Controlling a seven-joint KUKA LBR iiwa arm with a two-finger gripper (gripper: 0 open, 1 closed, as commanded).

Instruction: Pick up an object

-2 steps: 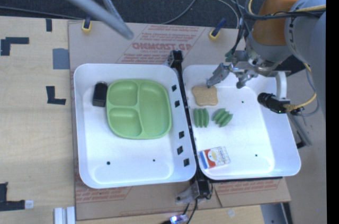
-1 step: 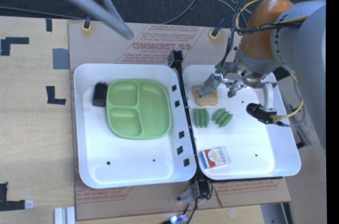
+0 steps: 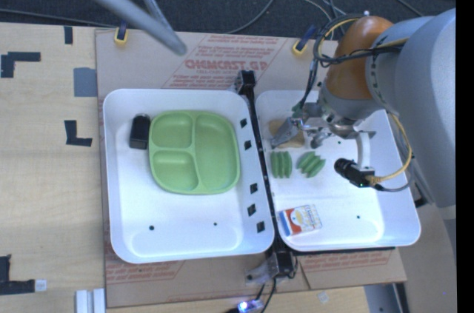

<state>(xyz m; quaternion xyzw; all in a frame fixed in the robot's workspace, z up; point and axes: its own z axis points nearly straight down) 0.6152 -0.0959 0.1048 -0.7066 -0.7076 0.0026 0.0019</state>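
My desk (image 3: 44, 178) is pale wood with dark marks at the left of the frame. On it lies a brown cardboard sheet (image 3: 222, 64), and on that sit two white bins, left bin (image 3: 126, 230) touching right bin (image 3: 400, 223).

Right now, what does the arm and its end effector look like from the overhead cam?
Bulky light-grey arm with a rounded orange band above the wrist. Metallic silver gripper assembly below it. Yellow and dark cables loop around the wrist, running to a small black module at the side. No readable markings.
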